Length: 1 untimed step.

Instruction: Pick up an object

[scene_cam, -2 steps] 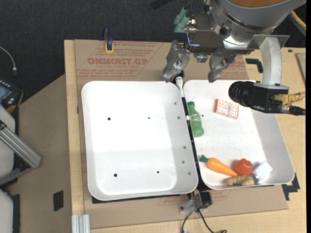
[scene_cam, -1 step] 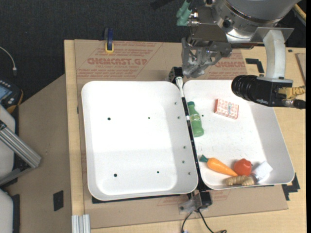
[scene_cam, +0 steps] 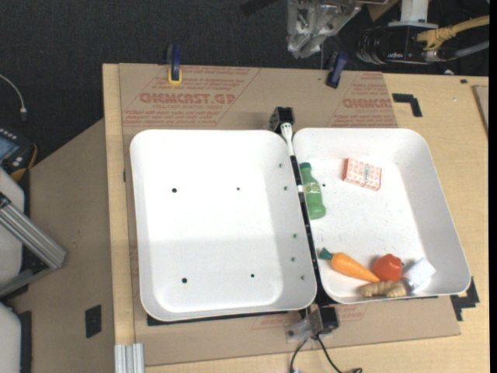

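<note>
Hovering at upper centre of frame, above counter: gripper (scene_cam: 309,23), state impossible to tell. Lying in right bin (scene_cam: 435,177): green bottle (scene_cam: 312,191), carrot (scene_cam: 351,266), tomato (scene_cam: 389,267). Judging bottle easiest: descending straight, straddling its narrow width, avoiding divider.

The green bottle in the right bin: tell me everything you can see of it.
The green bottle is small and looks like plastic, with a darker green cap end toward the far side and a paler band around its middle. It lies on its side in the right bin, along that bin's left wall, beside the seam between the two bins. It seems to rest against the wall. Nothing else touches it; the carrot lies apart, nearer the camera.
</note>
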Tool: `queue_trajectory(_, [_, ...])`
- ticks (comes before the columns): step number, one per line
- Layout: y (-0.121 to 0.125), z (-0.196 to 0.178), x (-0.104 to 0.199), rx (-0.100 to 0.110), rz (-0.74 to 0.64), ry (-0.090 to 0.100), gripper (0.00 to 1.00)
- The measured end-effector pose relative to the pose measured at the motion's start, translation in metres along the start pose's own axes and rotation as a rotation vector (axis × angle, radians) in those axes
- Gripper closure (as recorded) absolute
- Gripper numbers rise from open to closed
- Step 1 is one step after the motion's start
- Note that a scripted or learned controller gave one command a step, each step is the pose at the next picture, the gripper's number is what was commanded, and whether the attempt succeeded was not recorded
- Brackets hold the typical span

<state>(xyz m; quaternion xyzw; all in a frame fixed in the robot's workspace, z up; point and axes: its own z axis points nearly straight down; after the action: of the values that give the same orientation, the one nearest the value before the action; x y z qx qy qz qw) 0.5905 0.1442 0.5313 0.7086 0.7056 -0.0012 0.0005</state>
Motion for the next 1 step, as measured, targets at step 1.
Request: queue_trajectory(1, [0.0586, -0.0018, 0.0024, -0.002, -0.002, 0.001, 1.0])
